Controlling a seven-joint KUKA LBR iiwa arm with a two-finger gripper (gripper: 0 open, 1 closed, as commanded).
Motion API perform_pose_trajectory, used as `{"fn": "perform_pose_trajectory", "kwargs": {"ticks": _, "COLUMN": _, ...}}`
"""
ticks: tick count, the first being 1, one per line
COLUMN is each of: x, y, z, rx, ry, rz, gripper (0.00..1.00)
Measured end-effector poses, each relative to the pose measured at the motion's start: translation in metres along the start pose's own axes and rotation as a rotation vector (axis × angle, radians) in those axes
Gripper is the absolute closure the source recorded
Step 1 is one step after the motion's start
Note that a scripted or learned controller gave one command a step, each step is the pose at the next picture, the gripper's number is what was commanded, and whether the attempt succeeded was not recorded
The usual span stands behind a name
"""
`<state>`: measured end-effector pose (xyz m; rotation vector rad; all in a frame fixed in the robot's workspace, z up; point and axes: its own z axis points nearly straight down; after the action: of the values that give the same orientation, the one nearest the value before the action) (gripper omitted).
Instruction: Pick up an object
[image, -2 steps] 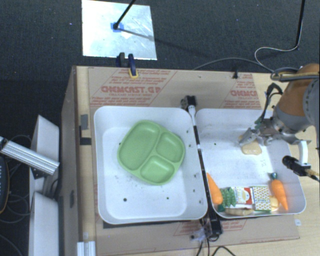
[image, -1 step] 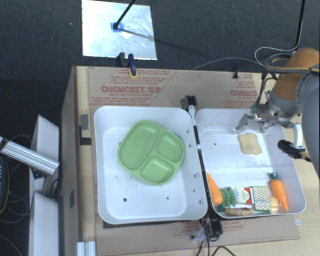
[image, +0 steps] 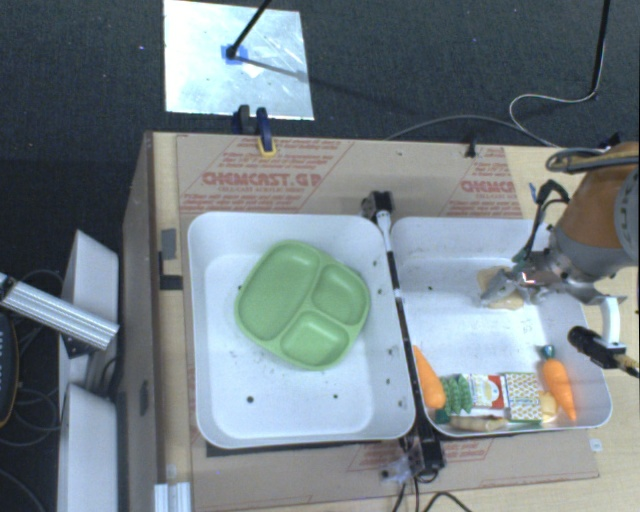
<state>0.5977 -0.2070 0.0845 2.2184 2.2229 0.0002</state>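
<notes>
- The grey arm (image: 600, 225), orange band above its wrist, reaches in from the right over the right-hand white bin (image: 450, 330), its gripper (image: 500, 288) low over the upper part of that bin.
- Whether the gripper is open or closed cannot be made out; a pale, blurred shape sits at its tip, too indistinct to identify.
- Objects lie well apart from the gripper, along the bin's near edge: a carrot (image: 427, 377) at the left wall, a printed food box (image: 497, 392) in the middle, a second carrot (image: 558, 385) to the right, and a pale stick-like item (image: 478, 424) under the box.
- A bare stretch of bin floor separates the gripper from that cluster.
- The left bin (image: 215, 400) holds a green divided plate (image: 303, 303).
- Both bins rest on a cardboard sheet (image: 300, 175).
</notes>
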Motion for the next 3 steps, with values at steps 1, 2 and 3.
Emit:
{"fn": "perform_pose_trajectory", "kwargs": {"ticks": 1, "x": 0.001, "y": 0.071, "z": -0.001, "rx": 0.001, "ry": 0.002, "rz": -0.001, "gripper": 0.0}}
{"fn": "perform_pose_trajectory", "kwargs": {"ticks": 2, "x": 0.0, "y": 0.009, "z": 0.0, "rx": -0.001, "ry": 0.0, "rz": 0.0, "gripper": 0.0}}
{"fn": "perform_pose_trajectory", "kwargs": {"ticks": 3, "x": 0.001, "y": 0.071, "z": -0.001, "rx": 0.001, "ry": 0.002, "rz": -0.001, "gripper": 0.0}}
